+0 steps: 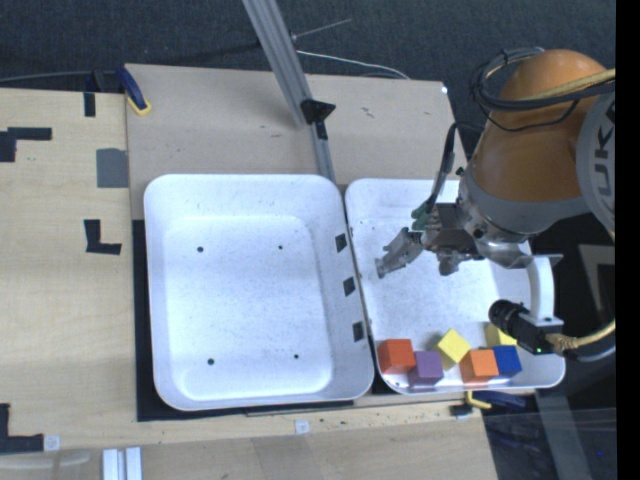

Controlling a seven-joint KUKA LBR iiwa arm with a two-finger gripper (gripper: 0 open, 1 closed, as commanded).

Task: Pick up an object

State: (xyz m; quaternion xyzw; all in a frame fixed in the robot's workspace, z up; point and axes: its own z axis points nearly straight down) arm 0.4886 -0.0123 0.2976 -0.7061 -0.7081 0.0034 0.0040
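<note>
5 small blocks sit in a loose row along the lower edge of the right-hand shallow white bin (400, 208), in the lower right of the frame. From left to right: an orange-red cube (396, 354), a purple cube (428, 366), a yellow cube (453, 346), a second orange cube (479, 365) and a blue cube (507, 360). All are roughly cubic, so none shows a clear long axis; the yellow cube is turned corner-on, like a diamond, while the others lie nearly square to the bin edge. The second orange cube and the blue cube touch.

The two-finger gripper (392, 260) hangs over the middle left of that bin, well above the row of blocks in the frame, pointing toward the left-hand white bin (170, 193). Its fingers look close together with nothing between them, though I cannot tell the gap for certain.

On the arm's grey housing at the right edge, part of a "U" and "K" can be read.
</note>
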